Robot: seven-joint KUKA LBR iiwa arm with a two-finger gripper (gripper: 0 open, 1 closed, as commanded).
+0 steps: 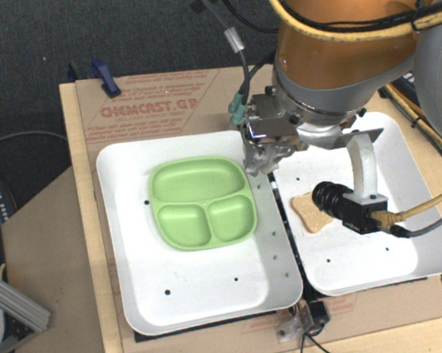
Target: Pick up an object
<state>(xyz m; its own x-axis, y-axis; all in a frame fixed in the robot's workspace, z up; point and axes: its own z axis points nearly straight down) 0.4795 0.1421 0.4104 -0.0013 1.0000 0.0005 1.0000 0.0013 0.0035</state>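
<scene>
Pincer point(265, 158): above bins' shared edge at frame centre, cannot tell its state | target: tan toast piece point(310, 212) in right bin point(423, 259), beside black camera part | risk: I may descend on divider, missing toast

Pale green divided plate point(202, 202) in the left white bin point(134, 246); tan toast-shaped piece point(308, 212) in the right white bin point(417, 211). Tabletop point(86, 116) is brown board with reddish print, blue clip point(105, 76) at its far edge. Arm point(354, 19) has an orange band over grey.
</scene>
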